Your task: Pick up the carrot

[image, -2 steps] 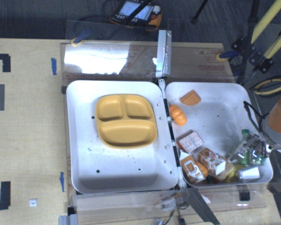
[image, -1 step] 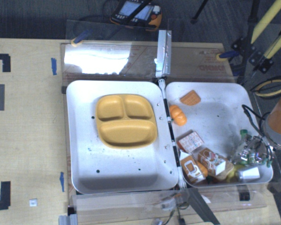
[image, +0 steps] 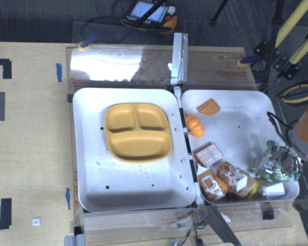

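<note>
The carrot (image: 195,126) is a short orange piece lying against the left wall of the right bin (image: 241,99), near its upper half. My gripper (image: 278,164) hangs low over the right side of that bin, far to the right of the carrot and a little nearer the front. Its wires and metal parts blur together with the clutter beneath it. Nothing can be made out between its fingertips.
An orange flat slab (image: 209,107) lies just behind the carrot. Several snack packets (image: 223,174) and a white cylinder (image: 273,189) crowd the right bin's front. The left bin (image: 92,152) holds a yellow divided plate (image: 138,132).
</note>
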`<action>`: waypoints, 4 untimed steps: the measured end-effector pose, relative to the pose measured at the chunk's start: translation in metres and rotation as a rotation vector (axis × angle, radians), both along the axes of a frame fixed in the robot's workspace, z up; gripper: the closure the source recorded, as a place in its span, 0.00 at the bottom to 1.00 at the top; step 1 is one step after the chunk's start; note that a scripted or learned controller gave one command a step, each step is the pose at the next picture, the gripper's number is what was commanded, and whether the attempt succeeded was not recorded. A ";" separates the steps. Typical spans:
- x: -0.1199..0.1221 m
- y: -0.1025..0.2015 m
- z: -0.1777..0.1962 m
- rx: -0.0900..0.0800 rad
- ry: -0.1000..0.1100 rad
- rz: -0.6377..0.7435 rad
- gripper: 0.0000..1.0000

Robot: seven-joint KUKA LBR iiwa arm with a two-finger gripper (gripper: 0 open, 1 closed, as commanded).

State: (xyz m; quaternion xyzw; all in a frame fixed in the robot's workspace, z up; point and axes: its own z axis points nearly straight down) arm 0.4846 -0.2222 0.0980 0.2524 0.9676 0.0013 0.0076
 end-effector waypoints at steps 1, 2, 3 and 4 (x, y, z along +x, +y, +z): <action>-0.002 0.000 -0.010 -0.001 0.009 0.151 1.00; 0.003 0.045 0.104 0.000 0.011 0.095 1.00; 0.003 0.044 0.104 0.000 0.011 0.095 0.00; 0.083 0.121 0.056 0.001 0.010 0.051 0.00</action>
